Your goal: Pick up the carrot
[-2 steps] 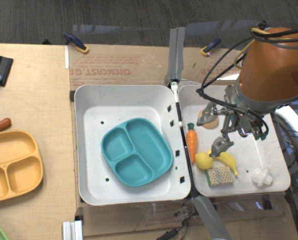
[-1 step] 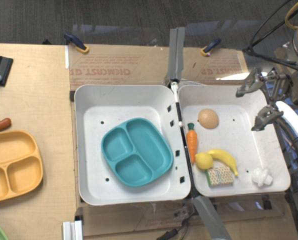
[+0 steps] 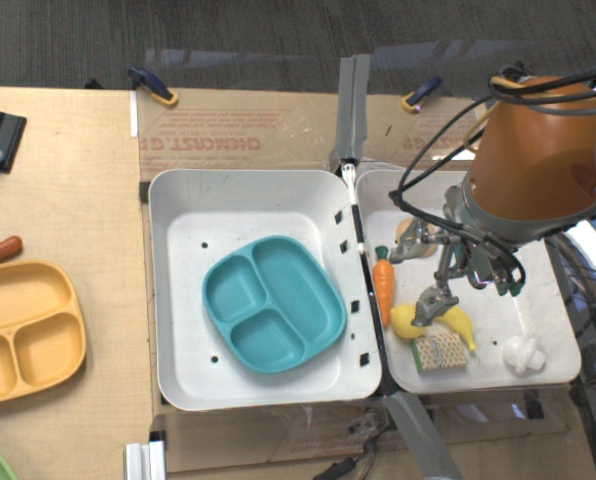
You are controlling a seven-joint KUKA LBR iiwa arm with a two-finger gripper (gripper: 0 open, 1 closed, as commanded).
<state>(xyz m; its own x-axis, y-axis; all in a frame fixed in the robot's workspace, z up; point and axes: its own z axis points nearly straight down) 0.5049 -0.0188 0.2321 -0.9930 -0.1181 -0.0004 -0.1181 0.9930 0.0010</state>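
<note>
The carrot [image 3: 383, 286], orange with a green top, lies upright along the left wall of the right bin [image 3: 556, 363]. My gripper [image 3: 433, 305] hangs to the right of it, over the yellow banana-like toy [image 3: 418, 322], a short gap away from the carrot. Its fingers point down and left, and nothing shows held between them. The arm's orange band [image 3: 538, 148] covers the back of the right bin.
A teal divided plate [image 3: 273, 303] lies in the left bin [image 3: 178, 218]. In the right bin are a speckled sponge block [image 3: 439, 351] and a white lump [image 3: 523, 354]. A yellow tray [image 3: 23, 333] sits on the bench at left.
</note>
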